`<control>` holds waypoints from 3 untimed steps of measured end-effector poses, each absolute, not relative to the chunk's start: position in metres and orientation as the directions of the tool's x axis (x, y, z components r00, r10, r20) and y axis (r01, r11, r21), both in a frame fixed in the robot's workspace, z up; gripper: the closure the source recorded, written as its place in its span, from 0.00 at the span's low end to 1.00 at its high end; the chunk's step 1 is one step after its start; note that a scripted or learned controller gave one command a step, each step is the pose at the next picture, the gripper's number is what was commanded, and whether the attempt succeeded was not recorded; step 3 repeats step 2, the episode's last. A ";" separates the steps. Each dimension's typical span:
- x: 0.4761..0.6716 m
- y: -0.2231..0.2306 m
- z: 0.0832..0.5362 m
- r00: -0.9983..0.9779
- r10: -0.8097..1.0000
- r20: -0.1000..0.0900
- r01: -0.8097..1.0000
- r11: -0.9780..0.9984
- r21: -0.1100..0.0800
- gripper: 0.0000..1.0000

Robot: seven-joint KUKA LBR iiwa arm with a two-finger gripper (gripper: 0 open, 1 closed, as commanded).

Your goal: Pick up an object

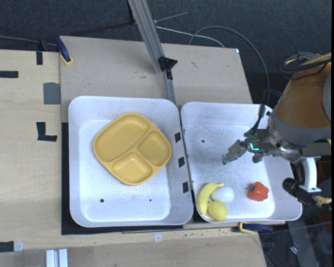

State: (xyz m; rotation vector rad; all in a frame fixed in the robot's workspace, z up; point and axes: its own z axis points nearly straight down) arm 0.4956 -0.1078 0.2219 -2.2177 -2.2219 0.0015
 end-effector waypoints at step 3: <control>0.485 -0.096 0.128 -0.001 1.000 0.002 1.000 0.001 -0.009 0.00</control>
